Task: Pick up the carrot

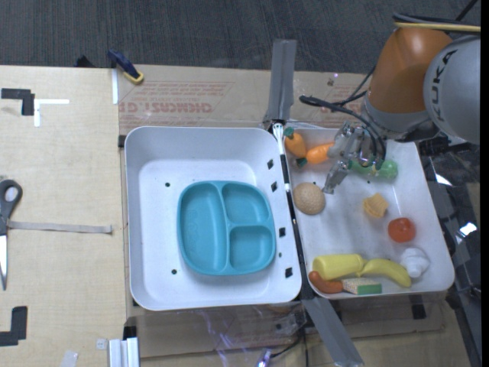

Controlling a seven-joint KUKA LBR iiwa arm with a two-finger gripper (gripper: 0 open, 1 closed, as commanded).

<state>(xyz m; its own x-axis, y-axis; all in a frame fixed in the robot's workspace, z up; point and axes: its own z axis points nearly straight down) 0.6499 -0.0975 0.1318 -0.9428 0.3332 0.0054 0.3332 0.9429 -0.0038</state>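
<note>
Food pieces crowd the near edge of the right bin (pixel 425 205): a banana (pixel 388 271), a yellow block (pixel 338 265) and a red piece (pixel 326 284), with a tomato (pixel 401 228) and a tan egg-like ball (pixel 309 199) farther in. Beyond these the gripper (pixel 345 164) hangs low over the bin's far half in what looks like the approach step, and whether it is wide or narrow I cannot tell. The carrot (pixel 318 154) lies just left of it near the far-left corner, beside an orange fruit (pixel 295 144), so the next move calls for a short shift left and down.
</note>
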